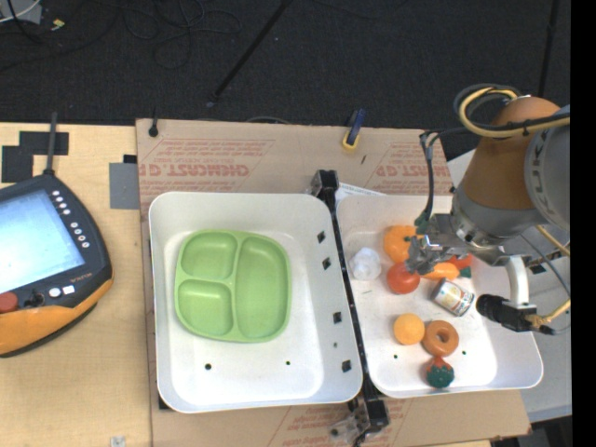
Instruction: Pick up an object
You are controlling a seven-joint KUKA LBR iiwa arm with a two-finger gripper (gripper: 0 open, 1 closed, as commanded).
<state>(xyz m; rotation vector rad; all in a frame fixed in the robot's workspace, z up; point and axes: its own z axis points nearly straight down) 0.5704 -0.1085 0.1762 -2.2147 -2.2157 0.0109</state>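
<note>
Bench top is tan wood, with a brown printed cardboard sheet laid under both bins. Behind the bench, dark carpeted floor with loose black cables. A blue and yellow clamp sits at the cardboard's back edge. At far left, a teach pendant with grey screen and orange underside, partly cut off by the frame edge. A dark grey square patch lies on the wood near it.

Left bin holds a green divided plate, three compartments, flat near the middle. Right bin holds the loose objects: an orange ball near the back, a red tomato-like ball just in front of it, a whitish translucent lump by the left wall, a small can lying on its side, a small orange fruit, a brown doughnut-shaped ring touching or just beside it, and a green and red piece at the front.

The arm comes in from the right; its bulk hides the right bin's back right corner. The gripper sits low over the cluster of orange ball, red ball and an orange-red item half hidden under it. Its finger state can't be told: metal parts and objects overlap there, too small to separate. Not clear whether it touches anything.
</note>
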